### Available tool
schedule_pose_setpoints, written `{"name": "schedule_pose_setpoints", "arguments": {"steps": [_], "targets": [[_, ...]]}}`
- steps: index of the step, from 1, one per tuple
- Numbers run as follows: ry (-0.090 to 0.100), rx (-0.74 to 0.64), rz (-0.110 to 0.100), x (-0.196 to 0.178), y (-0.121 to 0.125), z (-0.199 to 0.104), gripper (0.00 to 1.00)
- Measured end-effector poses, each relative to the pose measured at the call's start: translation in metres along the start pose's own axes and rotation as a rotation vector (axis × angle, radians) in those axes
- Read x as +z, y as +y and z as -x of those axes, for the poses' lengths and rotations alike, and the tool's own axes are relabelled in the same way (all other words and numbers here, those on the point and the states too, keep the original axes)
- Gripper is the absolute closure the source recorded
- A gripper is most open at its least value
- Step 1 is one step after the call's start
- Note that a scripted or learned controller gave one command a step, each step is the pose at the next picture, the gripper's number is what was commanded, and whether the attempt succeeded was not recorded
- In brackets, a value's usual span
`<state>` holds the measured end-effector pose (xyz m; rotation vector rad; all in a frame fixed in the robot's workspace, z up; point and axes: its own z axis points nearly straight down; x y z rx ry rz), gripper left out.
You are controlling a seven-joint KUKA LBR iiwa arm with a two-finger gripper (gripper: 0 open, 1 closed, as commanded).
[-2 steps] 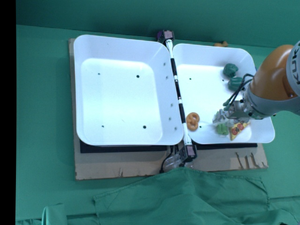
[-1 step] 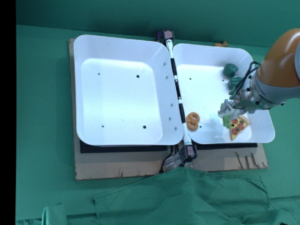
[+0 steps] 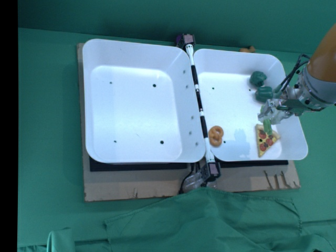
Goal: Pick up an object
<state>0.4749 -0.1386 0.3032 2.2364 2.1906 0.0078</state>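
**Arm Hangs Over the Right Bin's Far-Right Side**

While the grey arm (image 3: 320, 83) with its orange band reaches in from the right, its gripper (image 3: 269, 121) hangs over the right-hand white bin (image 3: 231, 67), close to that bin's right wall and about halfway along it. Whether the claw is wide, narrow or closed on anything cannot be told: the tips are small and blur together with a green piece just beneath them, right above the pizza slice.

Four toys lie in this bin. A pizza slice (image 3: 265, 139) rests near the front-right corner, its point aimed toward the front edge, its red and green toppings plain to see. A small orange pretzel (image 3: 216, 135) sits near the front-left corner, just beside the wall shared with the other bin. Two dark green lumps lie toward the back-right: one (image 3: 257, 78) nearer the back wall, the second (image 3: 263, 93) just in front of it and very near the arm's wrist. The pretzel lies well apart from the other three.

The left-hand white bin (image 3: 131, 51) stands touching its neighbour along a black-and-white striped bar (image 3: 196, 91) that runs between them from back to front. Both bins sit on a brown cardboard sheet (image 3: 121, 185), which rests on a green-covered bench (image 3: 47, 114). Rumpled green cloth (image 3: 210, 219) lies at the front edge of the bench, overlapping the cardboard's front edge.
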Motion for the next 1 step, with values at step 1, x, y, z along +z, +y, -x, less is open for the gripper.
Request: {"name": "schedule_pose_setpoints", "arguments": {"steps": [1], "targets": [[0.0,0.012,0.0,-0.0462,0.0059,-0.0028,1.0]]}}
